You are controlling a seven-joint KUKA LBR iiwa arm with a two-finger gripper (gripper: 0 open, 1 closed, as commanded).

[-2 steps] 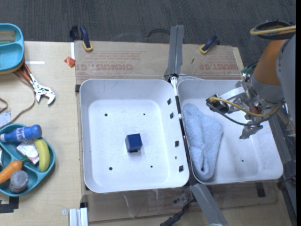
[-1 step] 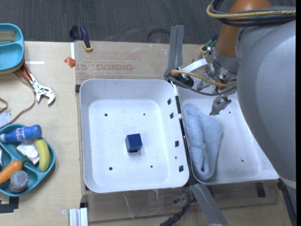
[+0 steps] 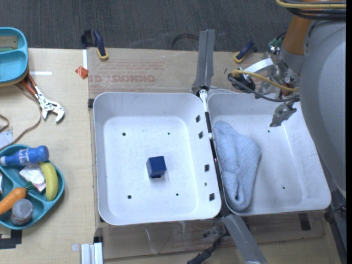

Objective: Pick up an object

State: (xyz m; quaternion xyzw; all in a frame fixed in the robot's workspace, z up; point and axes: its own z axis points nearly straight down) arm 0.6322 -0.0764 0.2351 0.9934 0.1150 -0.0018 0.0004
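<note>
Camera view, small dark-blue cube (image 3: 157, 166) (left bin (image 3: 110, 114)), claw (image 3: 280, 116) state unclear, over right bin (image 3: 308, 164).

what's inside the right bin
A crumpled light blue towel lies along the left side of the right bin. Whatever may sit under the towel is covered, so it cannot be seen.
</note>
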